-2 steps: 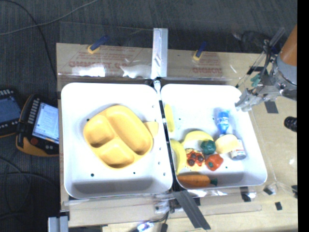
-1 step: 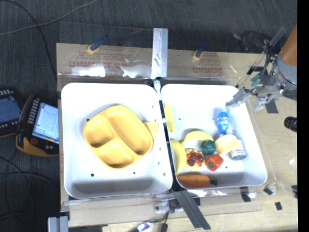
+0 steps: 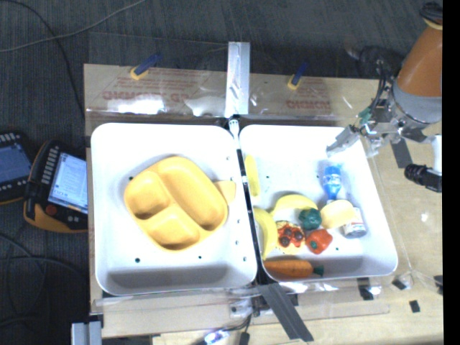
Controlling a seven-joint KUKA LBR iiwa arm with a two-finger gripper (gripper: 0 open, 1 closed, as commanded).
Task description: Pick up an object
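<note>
My gripper (image 3: 353, 138) hovers over the far right corner of the right bin (image 3: 287, 153), above and to the right of a small blue bottle (image 3: 331, 180). Nothing shows in its grasp. Toward the bin's front lie a pale yellow can (image 3: 343, 218), a green piece (image 3: 310, 218), a red pepper (image 3: 319, 241), a cluster of small tomatoes (image 3: 290, 234), a carrot (image 3: 289, 268) and a banana (image 3: 261, 228). A yellow strip (image 3: 252, 174) rests against the bin's left wall.
The left bin (image 3: 115, 157) holds a large yellow divided plate (image 3: 176, 201). A metal divider (image 3: 238, 85) stands behind the seam between the bins. A handheld pendant (image 3: 57, 187) lies off the bench at the left.
</note>
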